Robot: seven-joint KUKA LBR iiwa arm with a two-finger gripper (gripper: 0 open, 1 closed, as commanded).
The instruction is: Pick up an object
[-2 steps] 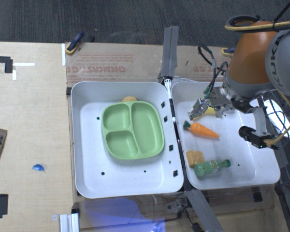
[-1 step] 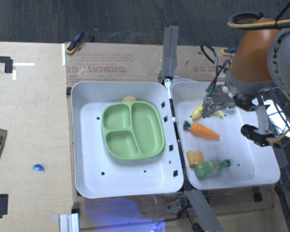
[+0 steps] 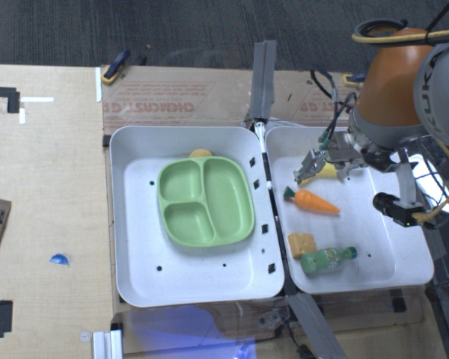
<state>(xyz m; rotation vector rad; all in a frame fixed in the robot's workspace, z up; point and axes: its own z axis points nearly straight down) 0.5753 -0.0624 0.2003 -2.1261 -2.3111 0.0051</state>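
Yellow object [image 3: 327, 172] half hidden beneath gripper [image 3: 314, 169], above carrot [image 3: 315, 201]

Bright even overhead light, soft shadows, slightly soft focus, bluish glare below

Fixed overhead view, slanted down, probably mid-distance, over both bins [image 3: 127, 223].

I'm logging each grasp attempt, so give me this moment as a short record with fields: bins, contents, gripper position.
left bin: green divided plate, with a yellowish item peeking out behind its far edge
right bin: toy carrot, tan cracker, green bottle lying on its side, a yellow object partly under the gripper
gripper: low over the far part of the right bin, just beyond the carrot
held object: none seen between the fingers
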